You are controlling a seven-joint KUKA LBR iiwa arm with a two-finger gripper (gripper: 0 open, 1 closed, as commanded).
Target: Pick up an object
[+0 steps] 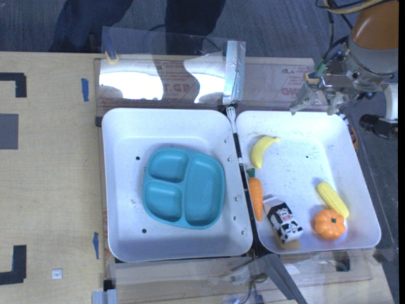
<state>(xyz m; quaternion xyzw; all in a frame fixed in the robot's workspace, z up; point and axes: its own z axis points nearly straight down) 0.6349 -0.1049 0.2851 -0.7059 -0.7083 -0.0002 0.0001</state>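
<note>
Grey carpet runs along the top of the view behind a pale wooden counter (44, 170), which carries black corner marks and strips of blue tape on its left part. Two shallow white bins sit side by side on it, their inner rims touching. Behind them lies a flat brown cardboard sheet (278, 81) with reddish printing too faint to read, partly covered by a clear glossy panel that catches the light.

Resting in the left bin (120, 138) is a blue divided plate (183, 187) with three compartments, lying flat near the middle.

Five toys lie in the right bin (304, 138). A yellow banana (262, 149) sits near the bin's left rim toward the back. Just below it an orange carrot (255, 196) lies along that same rim. Near the carrot's lower end is a black-and-white cow figure (284, 223), close to the front edge. On the right side a yellow corn cob (332, 199) lies at a slant, and an orange pumpkin (330, 225) sits touching its lower end.

At the upper right the grey arm with its orange band reaches in, and the gripper (319, 100) hangs over the back rim of the right bin, well apart from all the toys. Its jaws appear spread apart, with nothing between them.
</note>
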